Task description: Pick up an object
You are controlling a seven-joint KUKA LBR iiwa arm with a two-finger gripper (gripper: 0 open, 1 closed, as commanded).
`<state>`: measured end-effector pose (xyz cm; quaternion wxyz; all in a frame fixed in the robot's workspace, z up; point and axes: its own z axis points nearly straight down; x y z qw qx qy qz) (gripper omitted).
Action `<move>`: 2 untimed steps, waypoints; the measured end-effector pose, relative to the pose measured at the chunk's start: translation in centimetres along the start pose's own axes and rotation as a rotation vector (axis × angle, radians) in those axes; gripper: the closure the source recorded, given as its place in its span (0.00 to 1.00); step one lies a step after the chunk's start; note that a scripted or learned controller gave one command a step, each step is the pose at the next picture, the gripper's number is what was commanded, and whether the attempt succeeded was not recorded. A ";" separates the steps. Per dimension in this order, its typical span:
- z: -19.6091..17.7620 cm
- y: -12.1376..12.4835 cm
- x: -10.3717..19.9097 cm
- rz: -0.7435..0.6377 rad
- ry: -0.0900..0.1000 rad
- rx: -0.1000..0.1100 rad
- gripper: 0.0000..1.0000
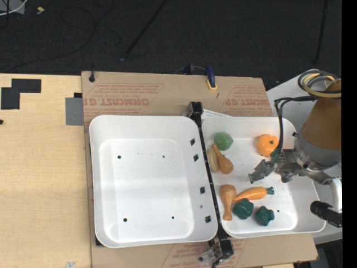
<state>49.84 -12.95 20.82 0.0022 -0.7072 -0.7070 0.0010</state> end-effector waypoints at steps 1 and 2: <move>12.7 5.7 1.1 -0.002 -0.002 -0.004 0.00; 12.0 10.8 1.7 -0.002 -0.002 -0.005 0.00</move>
